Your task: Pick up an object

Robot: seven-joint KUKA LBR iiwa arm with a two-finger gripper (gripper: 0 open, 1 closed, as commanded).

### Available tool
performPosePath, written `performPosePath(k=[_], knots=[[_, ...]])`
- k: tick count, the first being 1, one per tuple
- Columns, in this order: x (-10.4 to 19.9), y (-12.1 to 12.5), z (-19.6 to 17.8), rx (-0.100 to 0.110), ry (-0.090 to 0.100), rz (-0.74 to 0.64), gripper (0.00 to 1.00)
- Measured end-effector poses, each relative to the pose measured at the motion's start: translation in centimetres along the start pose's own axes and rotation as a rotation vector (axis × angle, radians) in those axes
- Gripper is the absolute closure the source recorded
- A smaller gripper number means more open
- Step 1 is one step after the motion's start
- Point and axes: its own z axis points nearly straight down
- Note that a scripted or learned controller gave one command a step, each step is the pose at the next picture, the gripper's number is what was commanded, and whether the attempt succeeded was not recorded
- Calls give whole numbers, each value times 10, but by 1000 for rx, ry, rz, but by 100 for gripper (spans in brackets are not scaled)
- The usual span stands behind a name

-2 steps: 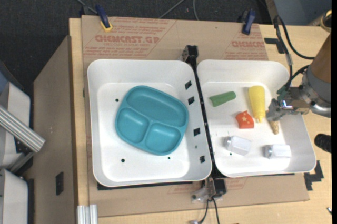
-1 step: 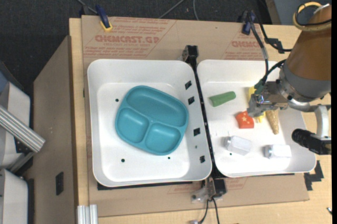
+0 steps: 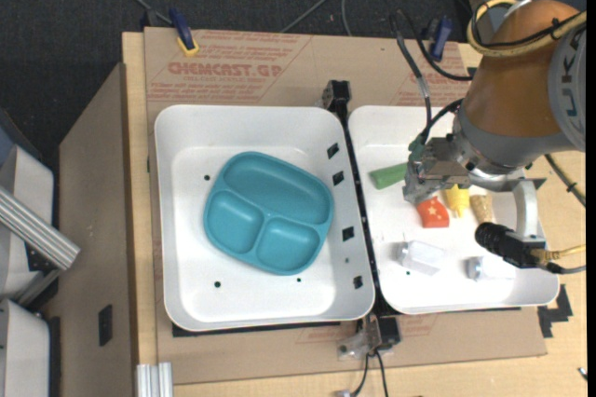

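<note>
Pincer (image 3: pixel 421 190) low over right bin (image 3: pixel 447 297), above a small cluster of objects.
Whether it is spread or pressed together: cannot tell. Orange block (image 3: pixel 434 214) just below it, yellow piece (image 3: pixel 456 199) beside, green strip (image 3: pixel 388 174) to its left. Clear pieces (image 3: pixel 419 255) nearer the front. Left bin (image 3: pixel 177 227) holds a blue divided plate (image 3: pixel 268 212).

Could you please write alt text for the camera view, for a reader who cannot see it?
A grey and orange robot arm hangs over the right white bin, above small items including an orange block and a green piece. The left bin holds a blue divided plate.
</note>
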Motion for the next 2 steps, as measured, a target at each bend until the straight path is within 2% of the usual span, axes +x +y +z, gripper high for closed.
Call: performPosePath(k=[1,2], knots=[[60,-5,-3,1,1,-1,100],[119,-15,16,7,1,0,100]])
